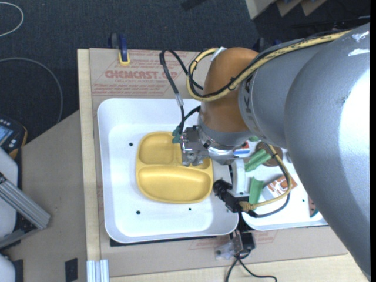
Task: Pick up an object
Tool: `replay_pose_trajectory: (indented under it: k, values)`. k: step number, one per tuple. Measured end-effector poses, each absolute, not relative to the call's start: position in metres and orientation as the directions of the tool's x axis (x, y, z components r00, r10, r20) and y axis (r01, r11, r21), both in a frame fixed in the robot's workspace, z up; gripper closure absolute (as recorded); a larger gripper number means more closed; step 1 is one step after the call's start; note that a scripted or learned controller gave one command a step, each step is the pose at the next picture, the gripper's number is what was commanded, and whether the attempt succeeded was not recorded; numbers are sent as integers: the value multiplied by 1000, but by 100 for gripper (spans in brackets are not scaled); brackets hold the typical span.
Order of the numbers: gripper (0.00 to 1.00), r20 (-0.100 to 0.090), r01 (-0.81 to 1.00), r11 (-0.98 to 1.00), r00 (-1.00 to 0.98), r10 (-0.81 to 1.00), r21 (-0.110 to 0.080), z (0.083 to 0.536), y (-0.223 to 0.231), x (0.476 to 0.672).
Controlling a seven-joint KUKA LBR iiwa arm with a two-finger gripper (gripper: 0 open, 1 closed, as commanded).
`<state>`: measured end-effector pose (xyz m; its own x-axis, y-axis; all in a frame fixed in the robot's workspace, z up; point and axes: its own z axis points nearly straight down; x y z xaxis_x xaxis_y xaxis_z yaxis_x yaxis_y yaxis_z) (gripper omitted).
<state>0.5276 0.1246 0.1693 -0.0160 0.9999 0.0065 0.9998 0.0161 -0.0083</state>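
A yellow two-compartment dish (170, 175) lies in the left white bin (117, 175). The arm reaches in from the right, and its orange band sits above the wrist over the bin's right side. The gripper (191, 151) hangs down at the dish's right rim, near the ridge between the two compartments. Its fingertips are hidden by the wrist body and cabling, so I cannot make out contact with the dish.
The right bin (294, 219) holds green pieces (257, 188) and a brown-and-white packet (277, 187), mostly covered by the grey arm. Black cables loop around the wrist. A blue-and-yellow clamp (123, 49) sits at the bench's far edge.
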Motion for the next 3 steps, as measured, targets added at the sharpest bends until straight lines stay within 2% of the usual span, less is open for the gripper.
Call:
replay_pose_trajectory:
  k: [1,2,3]
  values:
    - [100,9,1000,11,-11,1000,20,307,215,600]
    - [100,5,1000,5,-5,1000,9,390,226,557]
    - [100,4,1000,3,-3,1000,8,432,224,524]
